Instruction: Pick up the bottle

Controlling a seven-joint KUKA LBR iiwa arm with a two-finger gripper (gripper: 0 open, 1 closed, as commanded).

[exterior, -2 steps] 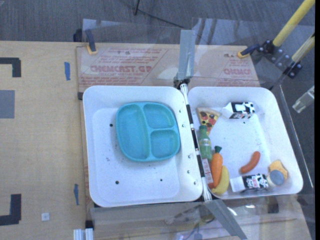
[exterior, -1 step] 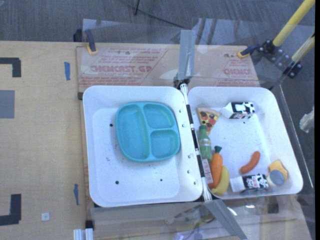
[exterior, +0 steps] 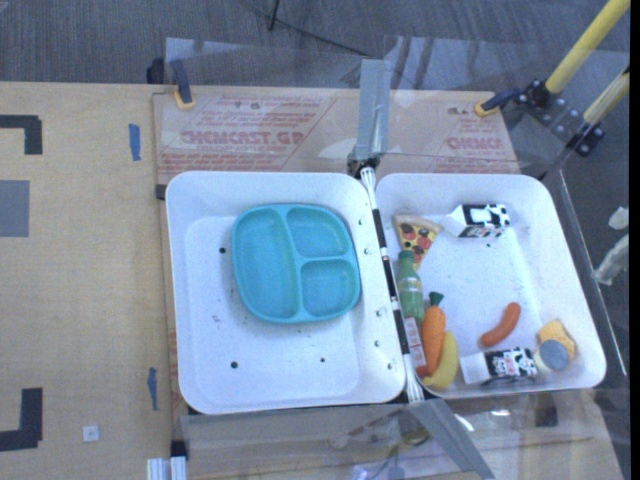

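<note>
A small green bottle (exterior: 410, 283) with a pale label lies lengthwise against the left wall of the right bin (exterior: 560, 258). A pizza slice (exterior: 416, 234) sits just above it and a toy carrot (exterior: 432, 334) just below it.
The left bin (exterior: 200, 298) holds a teal divided plate (exterior: 297, 262). The right bin also holds a banana (exterior: 446, 361), a sausage (exterior: 500, 324), two small milk cartons (exterior: 483, 219) (exterior: 508, 366) and a yellow-grey round item (exterior: 556, 345). Yellow clamps (exterior: 560, 78) stand at the upper right.
</note>
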